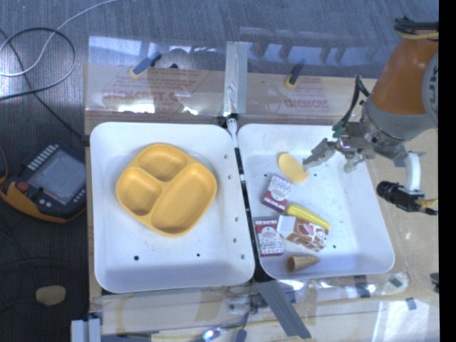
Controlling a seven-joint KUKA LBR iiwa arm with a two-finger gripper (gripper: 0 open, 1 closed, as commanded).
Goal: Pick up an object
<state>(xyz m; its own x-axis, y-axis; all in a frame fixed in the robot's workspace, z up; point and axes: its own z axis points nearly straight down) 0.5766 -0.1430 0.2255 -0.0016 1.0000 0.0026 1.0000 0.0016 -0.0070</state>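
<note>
The right bin (370,212) holds several small items. A flat yellow oval piece (290,167) lies near its upper middle, with a red and white carton (276,192) just below it. A yellow bar (308,215), a brown and white packet (303,234), a second red carton (268,235) and a brown cone (302,263) lie toward the front. My gripper (330,161) hangs over the bin's upper right part, just right of the yellow oval piece. It is open, with nothing between its fingers.
The left bin (114,262) holds a yellow divided plate (166,188). A raised ridge (241,191) separates the two bins. The arm's orange band (406,77) rises at the right. A handheld controller (50,180) lies on the floor at the left.
</note>
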